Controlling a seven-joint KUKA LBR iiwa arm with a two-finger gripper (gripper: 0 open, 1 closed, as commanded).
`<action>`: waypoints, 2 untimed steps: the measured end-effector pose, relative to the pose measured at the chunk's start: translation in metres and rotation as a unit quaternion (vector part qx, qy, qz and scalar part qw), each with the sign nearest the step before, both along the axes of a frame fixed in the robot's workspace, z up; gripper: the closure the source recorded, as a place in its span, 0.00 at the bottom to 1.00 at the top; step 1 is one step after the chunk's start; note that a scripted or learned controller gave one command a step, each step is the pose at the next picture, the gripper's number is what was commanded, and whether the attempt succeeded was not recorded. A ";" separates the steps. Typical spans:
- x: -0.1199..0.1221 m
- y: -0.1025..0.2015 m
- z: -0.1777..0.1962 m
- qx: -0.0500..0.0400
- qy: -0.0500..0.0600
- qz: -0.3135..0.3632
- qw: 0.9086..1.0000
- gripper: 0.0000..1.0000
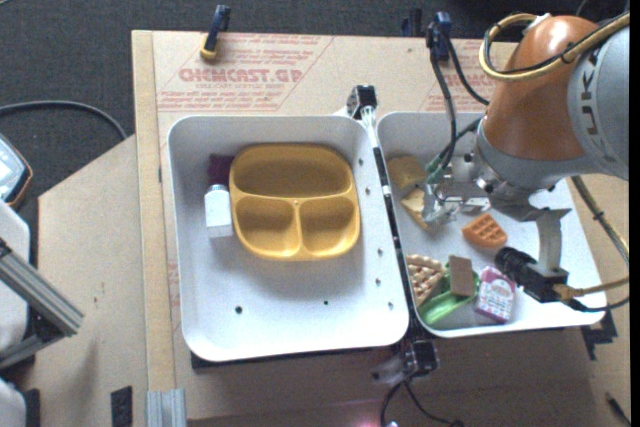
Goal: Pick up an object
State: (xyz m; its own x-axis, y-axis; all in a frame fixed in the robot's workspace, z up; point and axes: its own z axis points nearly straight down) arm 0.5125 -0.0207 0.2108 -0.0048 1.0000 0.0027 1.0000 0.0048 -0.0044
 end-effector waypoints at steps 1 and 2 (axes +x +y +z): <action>-0.020 0.037 0.008 0.000 0.000 0.000 1.000 1.00; -0.015 0.028 0.024 -0.002 -0.004 -0.002 1.000 1.00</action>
State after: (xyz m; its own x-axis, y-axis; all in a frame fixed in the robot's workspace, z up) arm 0.4975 0.0072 0.2343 -0.0001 1.0000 -0.0006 1.0000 0.0001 0.0034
